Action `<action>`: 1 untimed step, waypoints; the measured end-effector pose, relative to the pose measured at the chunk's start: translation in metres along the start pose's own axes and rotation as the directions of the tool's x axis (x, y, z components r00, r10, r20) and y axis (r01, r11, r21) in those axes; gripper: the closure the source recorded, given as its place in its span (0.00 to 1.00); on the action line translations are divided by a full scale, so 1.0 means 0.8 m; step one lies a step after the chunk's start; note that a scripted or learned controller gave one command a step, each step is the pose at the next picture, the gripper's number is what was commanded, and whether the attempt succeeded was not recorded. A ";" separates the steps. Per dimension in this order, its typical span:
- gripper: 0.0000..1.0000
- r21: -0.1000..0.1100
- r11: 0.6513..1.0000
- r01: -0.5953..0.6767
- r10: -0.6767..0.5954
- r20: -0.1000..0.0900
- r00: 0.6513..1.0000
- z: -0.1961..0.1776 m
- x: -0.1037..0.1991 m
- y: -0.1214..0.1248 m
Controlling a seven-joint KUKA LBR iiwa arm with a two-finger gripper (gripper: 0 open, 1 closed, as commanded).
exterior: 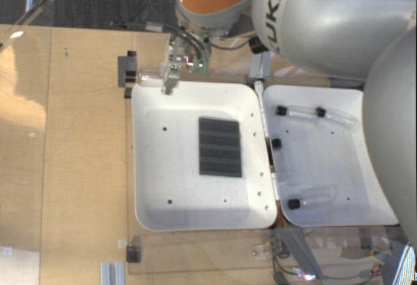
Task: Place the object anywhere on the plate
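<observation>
Smooth, matt white plastic bins, a ridged dark slab, a pale wood-look counter, a glossy grey arm.

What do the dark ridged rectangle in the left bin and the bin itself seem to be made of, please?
The dark grey ridged rectangular plate looks like matte moulded plastic or rubber: no glare and even ribs. The shallow white left bin looks like smooth plastic, with rounded corners and a soft sheen.

Open white floor all round the dark ribbed plate in the left bin, widest toward 9 and 6 o'clock. Blocked at 12 o'clock by the gripper over the rim. Crowded in the right bin: clear tubes at 12 and 6 o'clock.
</observation>
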State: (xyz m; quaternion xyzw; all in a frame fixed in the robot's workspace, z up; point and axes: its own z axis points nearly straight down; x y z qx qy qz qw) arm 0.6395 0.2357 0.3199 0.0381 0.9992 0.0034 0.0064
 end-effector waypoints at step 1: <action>1.00 0.005 0.969 -0.248 0.248 -0.006 0.969 0.101 -0.021 0.000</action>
